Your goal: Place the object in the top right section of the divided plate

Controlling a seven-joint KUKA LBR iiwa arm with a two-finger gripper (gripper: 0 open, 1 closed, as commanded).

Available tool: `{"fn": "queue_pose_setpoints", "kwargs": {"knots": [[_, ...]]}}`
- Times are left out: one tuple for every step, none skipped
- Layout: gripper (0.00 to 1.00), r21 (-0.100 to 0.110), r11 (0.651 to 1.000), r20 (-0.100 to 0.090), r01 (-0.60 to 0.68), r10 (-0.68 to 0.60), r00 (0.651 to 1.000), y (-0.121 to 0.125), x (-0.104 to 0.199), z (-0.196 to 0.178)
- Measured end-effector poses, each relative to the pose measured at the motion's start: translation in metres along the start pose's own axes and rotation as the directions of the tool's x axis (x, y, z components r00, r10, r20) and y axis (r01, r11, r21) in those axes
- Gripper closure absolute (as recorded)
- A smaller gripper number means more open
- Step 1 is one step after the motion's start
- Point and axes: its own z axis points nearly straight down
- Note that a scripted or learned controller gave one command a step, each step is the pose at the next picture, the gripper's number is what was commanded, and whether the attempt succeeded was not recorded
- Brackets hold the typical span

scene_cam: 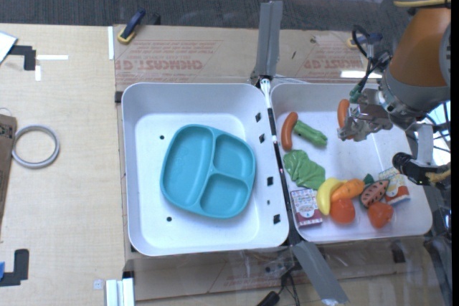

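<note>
A turquoise divided plate (188,163) lies in the left white bin (143,226), with nothing on it. Its top right section (234,154) faces the wall between the bins. My gripper (353,128) hangs over the back of the right bin (401,154), beside a small orange-red sausage piece (343,112) at its left. Whether that piece is in its grasp is too unclear to tell. Below and left of the gripper lie a red sausage (288,131) and a green pickle (311,134).
The right bin also holds a green lettuce leaf (304,170), a banana (327,195), a carrot (349,189), a tomato (343,211), a small carton (305,204) and several more toy foods by its front right corner. A tape roll (34,146) lies on the bench at far left.
</note>
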Motion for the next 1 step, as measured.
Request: {"fn": "queue_pose_setpoints", "kwargs": {"knots": [[1.00, 0.001, 1.000, 0.001, 0.001, -0.001, 1.000, 0.0004, -0.0009, -0.0082]]}}
